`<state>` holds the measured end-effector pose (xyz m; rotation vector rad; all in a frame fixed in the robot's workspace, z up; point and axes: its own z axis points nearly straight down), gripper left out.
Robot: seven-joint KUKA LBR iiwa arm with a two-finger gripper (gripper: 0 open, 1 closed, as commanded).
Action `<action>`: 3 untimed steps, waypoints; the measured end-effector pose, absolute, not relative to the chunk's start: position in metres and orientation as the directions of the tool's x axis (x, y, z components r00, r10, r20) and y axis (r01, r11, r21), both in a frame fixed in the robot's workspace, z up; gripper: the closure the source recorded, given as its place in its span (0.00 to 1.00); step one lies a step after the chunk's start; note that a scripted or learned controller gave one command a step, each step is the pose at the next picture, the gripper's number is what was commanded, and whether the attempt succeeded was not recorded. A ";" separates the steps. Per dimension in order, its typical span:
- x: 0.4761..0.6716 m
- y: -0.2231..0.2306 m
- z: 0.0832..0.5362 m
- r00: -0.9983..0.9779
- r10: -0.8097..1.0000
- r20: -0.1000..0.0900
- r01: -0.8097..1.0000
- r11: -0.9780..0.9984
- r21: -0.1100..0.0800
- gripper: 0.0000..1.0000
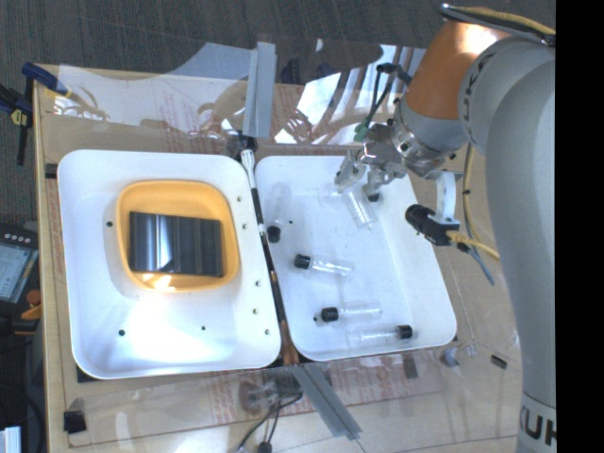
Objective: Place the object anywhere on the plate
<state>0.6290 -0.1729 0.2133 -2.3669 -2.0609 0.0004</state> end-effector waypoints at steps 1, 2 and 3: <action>0.615 -0.113 0.190 -0.064 0.998 0.001 0.998 0.064 -0.006 1.00; 0.577 -0.023 0.191 -0.280 0.960 0.002 0.960 0.280 -0.006 1.00; 0.577 -0.024 0.191 -0.279 0.960 0.002 0.960 0.279 -0.006 0.00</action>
